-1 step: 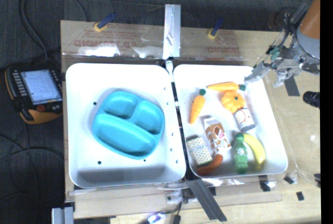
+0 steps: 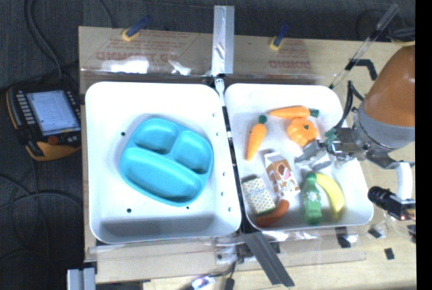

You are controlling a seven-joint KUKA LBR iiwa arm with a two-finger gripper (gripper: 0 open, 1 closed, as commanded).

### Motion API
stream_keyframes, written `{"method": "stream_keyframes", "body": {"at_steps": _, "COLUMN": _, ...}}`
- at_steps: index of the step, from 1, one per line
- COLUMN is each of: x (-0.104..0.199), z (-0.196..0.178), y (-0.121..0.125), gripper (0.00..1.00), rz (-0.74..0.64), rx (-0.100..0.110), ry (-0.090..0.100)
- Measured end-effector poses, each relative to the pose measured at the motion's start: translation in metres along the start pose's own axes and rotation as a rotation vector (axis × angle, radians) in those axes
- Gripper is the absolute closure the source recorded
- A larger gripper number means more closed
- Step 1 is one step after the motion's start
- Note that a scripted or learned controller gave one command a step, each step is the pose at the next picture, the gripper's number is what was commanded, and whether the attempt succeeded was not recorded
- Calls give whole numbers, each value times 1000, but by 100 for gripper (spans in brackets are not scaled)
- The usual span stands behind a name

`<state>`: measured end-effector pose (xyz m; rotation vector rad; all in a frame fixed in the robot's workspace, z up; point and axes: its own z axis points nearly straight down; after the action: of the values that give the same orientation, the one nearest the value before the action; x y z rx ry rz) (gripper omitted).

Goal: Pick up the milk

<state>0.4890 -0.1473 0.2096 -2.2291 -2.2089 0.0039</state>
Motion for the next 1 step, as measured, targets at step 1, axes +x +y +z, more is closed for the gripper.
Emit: {"method": "stream_keyframes", "body": {"at_steps": 1, "x": 48, "z": 105, "y": 4, "gripper": 0, "rz": 206, "rx": -11, "ry": -2}}
